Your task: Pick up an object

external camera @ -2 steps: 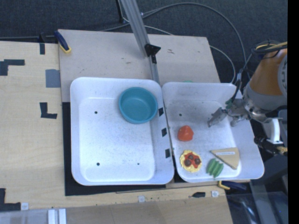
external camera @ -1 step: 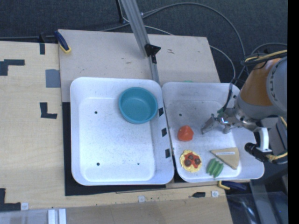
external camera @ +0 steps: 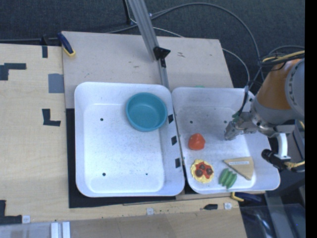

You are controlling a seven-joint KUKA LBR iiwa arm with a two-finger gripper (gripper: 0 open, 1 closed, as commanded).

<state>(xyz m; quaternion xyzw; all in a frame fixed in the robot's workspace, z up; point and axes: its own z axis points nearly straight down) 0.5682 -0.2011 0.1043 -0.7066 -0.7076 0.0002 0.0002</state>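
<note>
Green pods (external camera: 227, 178), a pizza toy (external camera: 202, 170) and a sandwich wedge (external camera: 239, 167) are lying along the right bin's (external camera: 213, 99) front edge. Near its right edge the gripper (external camera: 231, 132) is hovering over bare floor, apparently holding nothing; jaw opening unclear. Approach step: it needs repositioning toward the red tomato (external camera: 196, 142).

Grey metal pole (external camera: 146, 28) slants over the bench — blue-and-yellow clamp (external camera: 66, 44) at its far-left corner.

The grey arm (external camera: 292, 95) enters from the right edge of the frame, its orange band (external camera: 272, 90) at middle right. It bends down and leftward, ending in the gripper (external camera: 232, 132), low, right of centre.
</note>
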